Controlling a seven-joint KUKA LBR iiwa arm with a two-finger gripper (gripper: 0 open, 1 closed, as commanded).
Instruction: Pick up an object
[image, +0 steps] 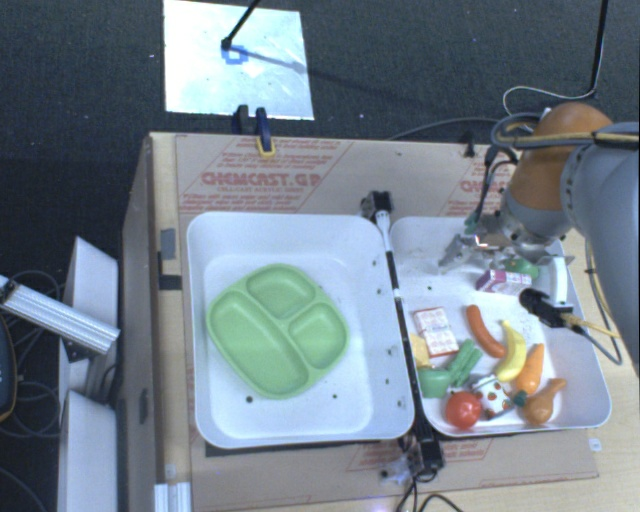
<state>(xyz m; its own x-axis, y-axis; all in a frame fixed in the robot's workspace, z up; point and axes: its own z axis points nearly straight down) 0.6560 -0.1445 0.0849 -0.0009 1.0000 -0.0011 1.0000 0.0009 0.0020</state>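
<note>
My gripper (462, 249) hangs low over the far part of the right bin (590, 408), with the grey arm and its orange band reaching in from the right. Just right of and below it lies a small white, purple and green package (505, 278). Nearer the front lie a red-and-white packet (433, 324), an orange-red sausage (485, 331), a yellow banana (513, 350), a carrot (532, 368), a green pepper (447, 371) and a red tomato (462, 410). I see nothing held in the gripper.
The left bin (215, 400) holds a green divided plate (277, 329). A yellow slice (419, 347) lies by the divider between the bins. An orange pear-shaped toy (541, 401) and a small red-and-white piece (493, 394) sit at the right bin's front.
</note>
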